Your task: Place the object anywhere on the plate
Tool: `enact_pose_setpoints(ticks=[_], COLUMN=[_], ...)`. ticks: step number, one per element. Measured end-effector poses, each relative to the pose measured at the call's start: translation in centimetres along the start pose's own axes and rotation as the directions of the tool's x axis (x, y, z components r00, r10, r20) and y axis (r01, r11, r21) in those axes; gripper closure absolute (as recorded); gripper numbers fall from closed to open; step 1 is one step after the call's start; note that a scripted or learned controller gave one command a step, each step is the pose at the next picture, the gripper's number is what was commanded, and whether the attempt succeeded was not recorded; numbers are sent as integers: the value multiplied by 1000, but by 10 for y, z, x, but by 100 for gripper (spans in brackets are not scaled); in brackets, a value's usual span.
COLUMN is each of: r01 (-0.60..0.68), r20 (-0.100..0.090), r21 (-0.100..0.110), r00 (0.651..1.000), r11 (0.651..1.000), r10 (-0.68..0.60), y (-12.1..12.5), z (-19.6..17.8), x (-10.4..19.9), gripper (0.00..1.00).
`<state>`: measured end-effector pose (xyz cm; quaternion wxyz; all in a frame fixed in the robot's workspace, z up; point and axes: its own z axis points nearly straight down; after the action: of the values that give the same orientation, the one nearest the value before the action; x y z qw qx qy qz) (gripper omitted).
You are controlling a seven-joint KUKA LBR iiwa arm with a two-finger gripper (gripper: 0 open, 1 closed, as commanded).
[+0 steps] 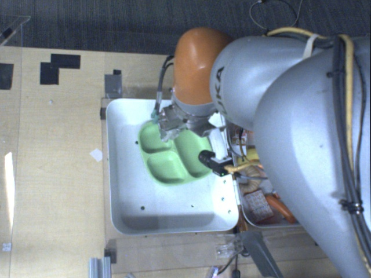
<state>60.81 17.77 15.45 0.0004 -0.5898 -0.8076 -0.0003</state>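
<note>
A light green divided plate [167, 162] lies in the left white bin [124, 172], toward its upper right. My arm's orange wrist band [197, 65] hangs right above the plate's far part and hides what is under it. The gripper [174, 126] sits at the plate's upper edge, seen from above as a grey metal block. A black part with a yellowish tip [215, 164] juts out to the right over the bin's rim. I cannot tell whether any object is between the fingers.
The right bin [264, 204] holds several small packaged items, mostly hidden by the grey arm [290, 126]. The bins rest on a wooden bench [52, 155] with black markers at the upper left. A clear panel edge runs down the left.
</note>
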Motion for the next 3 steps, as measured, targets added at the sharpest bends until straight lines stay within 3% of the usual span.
enact_pose_setpoints(ticks=[1, 2, 3], r01=[10, 10, 140], r20=[0, 0, 1], r21=[-1, 0, 0], r00=[1000, 1000, 990], r11=[1000, 1000, 990], r10=[-10, -10, -140], y=[-45, -84, -47], z=[-53, -71, -57], x=[48, 71, 64], gripper=[100, 100, 100])
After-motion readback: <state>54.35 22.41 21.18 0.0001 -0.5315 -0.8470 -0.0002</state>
